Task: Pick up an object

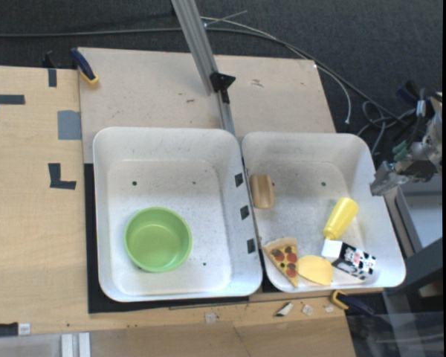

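Observation:
The right bin (312,146) holds a tan wooden block (262,190) near its left wall and a yellow bottle (340,217) lying tilted at the right. A pizza slice (282,259), a yellow rounded piece (315,269) and a black-and-white patterned item (353,260) lie along its front edge. A green bowl (158,238) sits in the left bin (163,143). My gripper (392,174) hangs just outside the right bin's right rim, above and to the right of the yellow bottle, touching none of the objects.
A slanted metal pole (197,39) runs from the top down to the gap between the bins. Cables (334,76) trail over the dark floor at the upper right. A yellow-tipped clamp (84,67) lies at the board's back left corner.

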`<action>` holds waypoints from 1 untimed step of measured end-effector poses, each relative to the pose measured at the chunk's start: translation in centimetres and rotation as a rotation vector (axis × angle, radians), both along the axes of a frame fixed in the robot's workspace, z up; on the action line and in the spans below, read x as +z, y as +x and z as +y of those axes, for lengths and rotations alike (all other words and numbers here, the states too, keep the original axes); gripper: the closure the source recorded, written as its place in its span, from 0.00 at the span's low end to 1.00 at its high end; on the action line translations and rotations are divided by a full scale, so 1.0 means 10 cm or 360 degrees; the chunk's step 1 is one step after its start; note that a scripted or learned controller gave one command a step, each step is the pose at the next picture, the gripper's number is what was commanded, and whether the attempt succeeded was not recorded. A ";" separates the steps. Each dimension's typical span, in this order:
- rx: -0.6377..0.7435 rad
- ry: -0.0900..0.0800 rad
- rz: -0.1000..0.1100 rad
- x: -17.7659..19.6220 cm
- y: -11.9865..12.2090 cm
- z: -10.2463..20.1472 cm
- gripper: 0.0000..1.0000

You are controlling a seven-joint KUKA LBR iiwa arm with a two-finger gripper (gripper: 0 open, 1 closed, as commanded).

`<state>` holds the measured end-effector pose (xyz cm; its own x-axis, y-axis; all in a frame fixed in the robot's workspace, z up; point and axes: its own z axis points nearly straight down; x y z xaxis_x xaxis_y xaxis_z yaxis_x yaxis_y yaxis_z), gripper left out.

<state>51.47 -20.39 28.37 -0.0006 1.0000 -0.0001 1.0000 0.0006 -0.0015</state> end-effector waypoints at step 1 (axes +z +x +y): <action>0.0000 0.0000 0.0000 0.00 0.00 0.00 0.00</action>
